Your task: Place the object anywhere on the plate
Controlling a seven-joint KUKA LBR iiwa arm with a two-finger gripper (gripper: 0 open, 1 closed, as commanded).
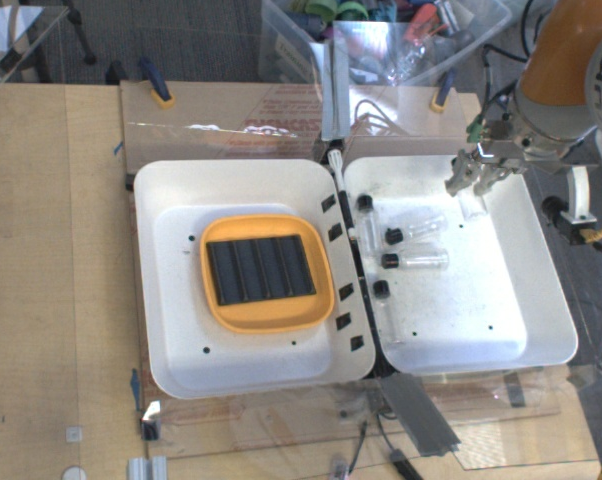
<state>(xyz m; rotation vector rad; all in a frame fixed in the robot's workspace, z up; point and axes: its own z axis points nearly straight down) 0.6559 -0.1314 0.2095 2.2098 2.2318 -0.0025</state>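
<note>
1. Vials, clear with black caps, lie in the right bin, near its left wall; one of them is what I must move.
2. The plate, yellow with a dark ribbed insert, sits in the left bin, nothing on it that I can see.
3. My pincer hangs over the right bin's far corner, apart from the vials; whether it is parted or closed I cannot tell.
4. Done: nothing, I judge. Left: grasp, carry, release.
</note>
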